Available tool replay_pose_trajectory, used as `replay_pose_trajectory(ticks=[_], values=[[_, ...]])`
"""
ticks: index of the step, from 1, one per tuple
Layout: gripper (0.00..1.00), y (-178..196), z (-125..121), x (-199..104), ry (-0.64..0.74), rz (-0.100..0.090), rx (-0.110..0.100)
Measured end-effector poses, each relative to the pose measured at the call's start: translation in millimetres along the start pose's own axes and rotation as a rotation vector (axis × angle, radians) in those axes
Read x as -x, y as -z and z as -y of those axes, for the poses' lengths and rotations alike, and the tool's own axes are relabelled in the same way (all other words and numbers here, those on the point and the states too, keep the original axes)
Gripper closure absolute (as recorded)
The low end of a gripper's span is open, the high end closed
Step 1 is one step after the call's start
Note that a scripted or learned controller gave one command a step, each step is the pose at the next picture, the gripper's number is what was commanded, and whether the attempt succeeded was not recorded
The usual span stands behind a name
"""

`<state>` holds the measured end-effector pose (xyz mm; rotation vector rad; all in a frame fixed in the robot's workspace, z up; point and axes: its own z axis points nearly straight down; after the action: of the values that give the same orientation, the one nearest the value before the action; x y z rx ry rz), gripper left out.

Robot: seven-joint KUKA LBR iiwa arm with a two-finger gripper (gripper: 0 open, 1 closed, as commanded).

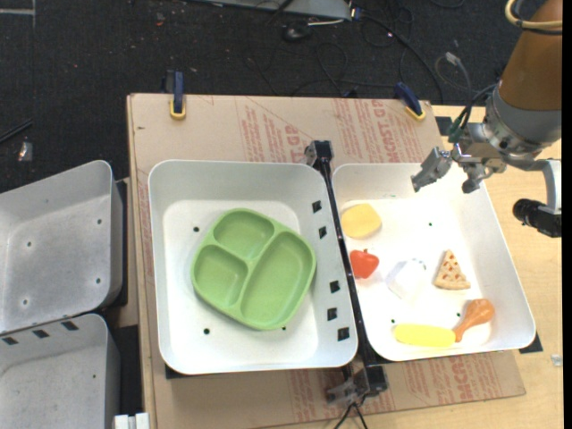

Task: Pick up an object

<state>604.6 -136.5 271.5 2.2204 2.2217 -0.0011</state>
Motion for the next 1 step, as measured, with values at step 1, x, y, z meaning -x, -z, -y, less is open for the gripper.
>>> replay_pose_trajectory(ticks=[1], values=[[0.00, -45.0, 2.4, -6.3, 0.000, -0.001, -0.004]])
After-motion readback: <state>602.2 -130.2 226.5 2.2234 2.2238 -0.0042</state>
